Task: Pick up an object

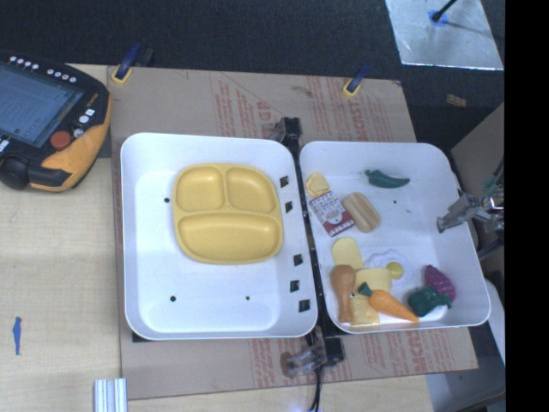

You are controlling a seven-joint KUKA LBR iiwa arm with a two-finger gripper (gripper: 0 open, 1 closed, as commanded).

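Toy carrot (394, 305) lying flat in the right bin (429, 157), against its near wall; chosen here as the likeliest thing to pick, since the task names none. Probably light, stiff, smooth plastic, so apt to slip or roll; best taken across the thick orange middle, not the tapering tip or green top. Touching the carrot on its left, a yellow block (369, 283) and a brown drumstick-shaped piece (344, 286); just right of the carrot, a dark green piece (425, 299) and a purple one (439, 281). Further up from the carrot, a red-and-white packet (329, 212), a tan bread roll (361, 212) and a green pepper (387, 178). Well left of the carrot, a yellow divided plate (228, 213) in the left bin (154, 316). Gripper (467, 211) well up and right of the carrot, over the bin's right rim, holding nothing; fingers too small and blurred to judge, so width of opening not possible to tell.
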